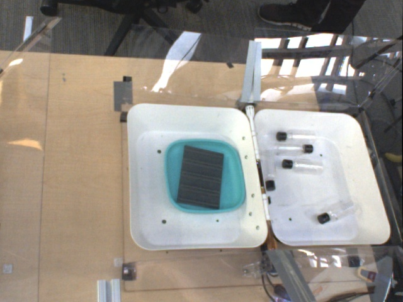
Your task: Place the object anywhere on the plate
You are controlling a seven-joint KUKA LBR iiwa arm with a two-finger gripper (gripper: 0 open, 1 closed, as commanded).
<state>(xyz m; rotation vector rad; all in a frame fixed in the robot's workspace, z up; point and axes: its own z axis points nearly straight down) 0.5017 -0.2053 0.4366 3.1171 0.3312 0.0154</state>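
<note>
A dark ribbed block (201, 177) lies on the teal plate (173, 181) in the left bin (145, 168); clear vials (295, 165) lie in the right bin (352, 168).

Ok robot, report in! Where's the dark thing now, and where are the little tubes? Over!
Dark ribbed block lying flat on the teal plate, left bin. Four clear black-capped tubes loose in right bin. Nothing on top of the block.

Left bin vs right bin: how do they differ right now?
The left bin holds a teal plate with a dark ribbed block lying flat on it; the right bin holds several small clear vials with black caps, scattered on its floor. The left bin's contents sit centred as one stack; the right bin's are spread apart. Both are shallow, white, and meet along the middle seam.
</note>
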